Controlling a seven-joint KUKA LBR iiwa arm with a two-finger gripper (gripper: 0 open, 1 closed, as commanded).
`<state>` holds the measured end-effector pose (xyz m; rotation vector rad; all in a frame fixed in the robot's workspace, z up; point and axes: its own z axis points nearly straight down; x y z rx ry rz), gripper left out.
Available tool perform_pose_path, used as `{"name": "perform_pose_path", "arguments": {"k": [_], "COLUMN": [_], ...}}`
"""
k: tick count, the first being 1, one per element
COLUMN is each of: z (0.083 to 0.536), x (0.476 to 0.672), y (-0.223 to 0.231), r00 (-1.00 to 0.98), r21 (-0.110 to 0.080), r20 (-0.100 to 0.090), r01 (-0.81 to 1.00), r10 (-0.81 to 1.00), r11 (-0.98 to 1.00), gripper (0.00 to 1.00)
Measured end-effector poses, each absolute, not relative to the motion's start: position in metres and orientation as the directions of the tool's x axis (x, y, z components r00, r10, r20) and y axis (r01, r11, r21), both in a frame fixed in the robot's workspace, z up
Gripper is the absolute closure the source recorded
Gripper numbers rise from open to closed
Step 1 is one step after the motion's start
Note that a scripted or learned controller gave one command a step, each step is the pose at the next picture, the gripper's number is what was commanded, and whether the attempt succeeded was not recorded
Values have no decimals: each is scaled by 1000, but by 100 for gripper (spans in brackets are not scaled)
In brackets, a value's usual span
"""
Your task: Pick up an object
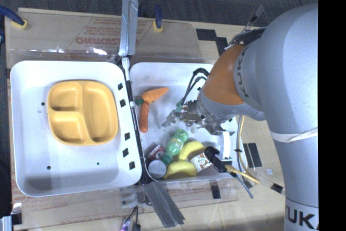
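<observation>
While my gripper (174,118) hovers mid-frame in the right white bin (162,72), fingers apparently parted and holding nothing, I approach; next, lower onto the green plastic bottle (174,146) just below.

Bins (27,116) smooth white plastic; yellow tray (82,112) matt plastic; bench (178,35) bare wood.

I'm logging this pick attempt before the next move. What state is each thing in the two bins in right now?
Yellow divided plate: flat in left bin, nothing on it.
Carrot: lying loose in right bin.
Sausage: lying beside the carrot.
Green bottle: on its side.
Bananas: piled at the right bin's near edge.
Can: tipped, open end up.
Gripper: low over the right bin, above the bottle.
</observation>
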<state>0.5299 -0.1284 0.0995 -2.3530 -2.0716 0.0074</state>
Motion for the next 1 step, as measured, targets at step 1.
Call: {"name": "perform_pose_path", "arguments": {"k": [1], "z": [129], "x": [476], "y": [-129], "r00": [-80], "r21": [-4], "r20": [3], "r01": [997], "r10": [997], "r11": [80], "gripper": [0]}}
